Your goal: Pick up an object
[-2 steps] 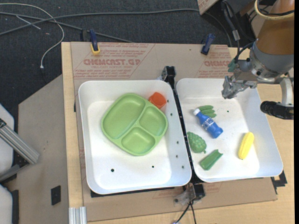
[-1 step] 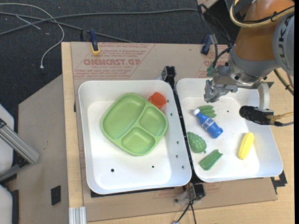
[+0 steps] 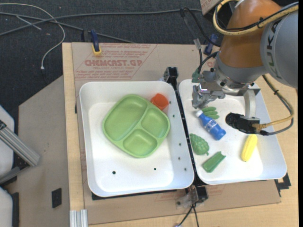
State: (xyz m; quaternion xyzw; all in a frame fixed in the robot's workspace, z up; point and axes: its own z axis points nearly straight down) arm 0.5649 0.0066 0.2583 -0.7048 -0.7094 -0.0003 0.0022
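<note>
Green pickle lies nearest; gripper, closure unclear, hovers over blue bottle; cardboard reads "CHEMCAST".

Arm: one grey arm reached in from the right, its wide body crossing the upper right corner.
Band: an orange section sat above the wrist (rounded, catching the light on top).
Wrist: pointed steeply down, grey and metallic, with cables looped around it.
Gripper: hung low at the end of the wrist, dark metal parts facing downward.
Side fitting: a black piece stuck out on a pale bracket to the right of the wrist.
</note>
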